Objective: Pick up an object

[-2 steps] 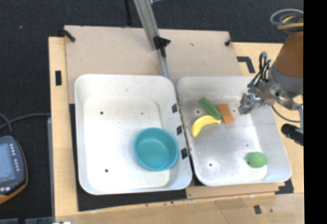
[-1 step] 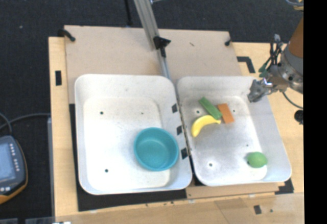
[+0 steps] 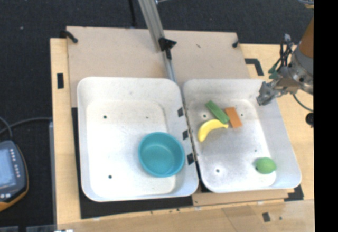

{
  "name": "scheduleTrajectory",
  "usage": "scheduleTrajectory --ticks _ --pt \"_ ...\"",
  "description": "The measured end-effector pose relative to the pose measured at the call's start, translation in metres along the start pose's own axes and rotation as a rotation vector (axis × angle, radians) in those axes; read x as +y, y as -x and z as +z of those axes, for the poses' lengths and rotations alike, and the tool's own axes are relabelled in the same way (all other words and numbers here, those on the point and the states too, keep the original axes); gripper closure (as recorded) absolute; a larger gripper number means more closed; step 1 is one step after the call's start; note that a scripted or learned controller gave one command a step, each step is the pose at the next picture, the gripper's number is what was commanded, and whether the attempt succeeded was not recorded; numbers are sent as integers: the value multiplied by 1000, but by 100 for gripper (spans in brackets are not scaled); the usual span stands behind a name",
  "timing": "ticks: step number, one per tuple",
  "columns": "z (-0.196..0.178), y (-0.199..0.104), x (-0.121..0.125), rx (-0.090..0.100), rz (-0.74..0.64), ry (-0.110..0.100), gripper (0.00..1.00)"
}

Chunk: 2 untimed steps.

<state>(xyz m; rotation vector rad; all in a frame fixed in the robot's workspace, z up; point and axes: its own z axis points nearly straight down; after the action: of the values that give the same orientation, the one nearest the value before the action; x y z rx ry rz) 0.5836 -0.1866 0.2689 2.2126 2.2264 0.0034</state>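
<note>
The right bin (image 3: 274, 120) holds a yellow banana (image 3: 210, 129), a green stick-shaped piece (image 3: 216, 111) and an orange block (image 3: 233, 117) packed close together near its middle. A green lime-like ball (image 3: 265, 165) lies alone near the bin's front right corner. In the left bin (image 3: 105, 99) sits a blue bowl (image 3: 161, 154), at its front right. My gripper (image 3: 265, 93) hangs over the right bin's back right edge, up and to the right of the orange block, with nothing seen in it.
A slanted aluminium post (image 3: 148, 9) rises from the back of the bench between the bins. A handheld control pendant (image 3: 10, 173) lies at the far left, off the bench. Brown board (image 3: 121, 51) lies behind the bins.
</note>
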Motion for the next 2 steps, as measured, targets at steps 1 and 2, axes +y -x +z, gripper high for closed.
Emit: scheduleTrajectory --ticks 1,2 --pt "14 -50 4 0 1 -2 100" --pt "25 -108 3 1 0 -3 100"
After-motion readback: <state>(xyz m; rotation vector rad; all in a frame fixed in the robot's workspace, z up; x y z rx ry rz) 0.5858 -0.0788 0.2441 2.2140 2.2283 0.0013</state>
